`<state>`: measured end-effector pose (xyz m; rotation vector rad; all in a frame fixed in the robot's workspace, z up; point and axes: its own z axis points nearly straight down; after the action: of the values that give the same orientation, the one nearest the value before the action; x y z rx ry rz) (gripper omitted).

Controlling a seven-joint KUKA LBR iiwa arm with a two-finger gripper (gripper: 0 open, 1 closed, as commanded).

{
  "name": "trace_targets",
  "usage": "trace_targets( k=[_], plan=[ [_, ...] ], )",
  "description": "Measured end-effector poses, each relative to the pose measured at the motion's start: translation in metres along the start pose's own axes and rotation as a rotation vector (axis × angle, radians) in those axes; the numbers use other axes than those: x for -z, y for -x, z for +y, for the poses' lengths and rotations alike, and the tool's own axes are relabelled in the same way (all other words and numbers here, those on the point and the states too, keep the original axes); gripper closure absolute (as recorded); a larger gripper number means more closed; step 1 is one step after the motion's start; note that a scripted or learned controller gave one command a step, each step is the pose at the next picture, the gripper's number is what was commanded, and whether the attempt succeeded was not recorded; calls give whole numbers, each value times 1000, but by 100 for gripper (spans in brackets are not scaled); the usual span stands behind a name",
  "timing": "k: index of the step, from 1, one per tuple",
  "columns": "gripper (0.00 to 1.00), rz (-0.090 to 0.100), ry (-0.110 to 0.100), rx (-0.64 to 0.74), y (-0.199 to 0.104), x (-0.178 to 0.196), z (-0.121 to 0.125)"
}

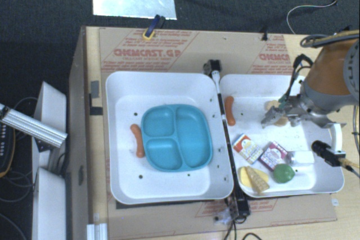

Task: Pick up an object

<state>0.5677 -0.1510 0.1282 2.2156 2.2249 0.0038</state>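
My gripper [277, 116] hangs low over the upper middle of the right bin [329, 185], on the grey arm with its orange band [333, 70]. A small tan object [274, 105] lies right beside its tip, and I cannot tell whether the two touch. In the same bin lie an orange sausage [229, 111] along the left wall, a red and white carton [246, 148], a purple packet [274, 155], a green ball [283, 173], a yellow wedge [254, 179] and a small white block [304, 157].
The left bin [121, 93] holds a blue divided plate [176, 137] and a second orange sausage [137, 140] to its left. A black divider [220, 115] runs between the bins. A black part of the arm [326, 153] sticks out over the right bin's right side.
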Motion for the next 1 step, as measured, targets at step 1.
trace_targets(
  k=[1],
  plan=[
    [0,-3,3,0,12,-27,44]
  ],
)
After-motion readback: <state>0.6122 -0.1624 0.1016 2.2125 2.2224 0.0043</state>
